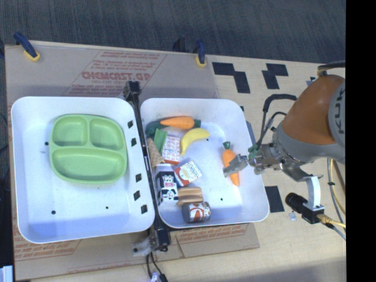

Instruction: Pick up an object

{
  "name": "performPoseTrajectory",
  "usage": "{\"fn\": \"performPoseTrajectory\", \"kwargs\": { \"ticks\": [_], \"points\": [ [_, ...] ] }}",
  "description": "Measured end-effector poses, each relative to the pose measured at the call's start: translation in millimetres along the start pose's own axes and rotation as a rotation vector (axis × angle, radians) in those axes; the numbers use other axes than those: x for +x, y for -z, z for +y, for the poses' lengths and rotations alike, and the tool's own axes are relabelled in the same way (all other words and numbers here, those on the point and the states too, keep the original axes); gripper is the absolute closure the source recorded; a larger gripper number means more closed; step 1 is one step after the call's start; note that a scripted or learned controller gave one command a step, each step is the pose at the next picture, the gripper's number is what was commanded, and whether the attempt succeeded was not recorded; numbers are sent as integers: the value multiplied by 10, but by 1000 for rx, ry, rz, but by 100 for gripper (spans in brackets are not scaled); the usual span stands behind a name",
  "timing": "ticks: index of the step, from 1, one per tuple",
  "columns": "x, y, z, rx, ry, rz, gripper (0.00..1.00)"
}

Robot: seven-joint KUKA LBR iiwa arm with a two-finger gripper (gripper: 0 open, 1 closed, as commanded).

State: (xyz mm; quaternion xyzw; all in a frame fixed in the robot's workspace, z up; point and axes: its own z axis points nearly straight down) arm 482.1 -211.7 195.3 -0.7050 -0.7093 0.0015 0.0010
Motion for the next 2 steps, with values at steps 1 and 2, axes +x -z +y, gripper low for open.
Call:
{"fn": "performPoseTrajectory", "kwargs": {
  "ticks": [1, 2],
  "points": [
    [12, -1012, 315, 0, 2, 1, 0],
    [7, -907, 322, 0, 8, 0, 100]
  ]
}}
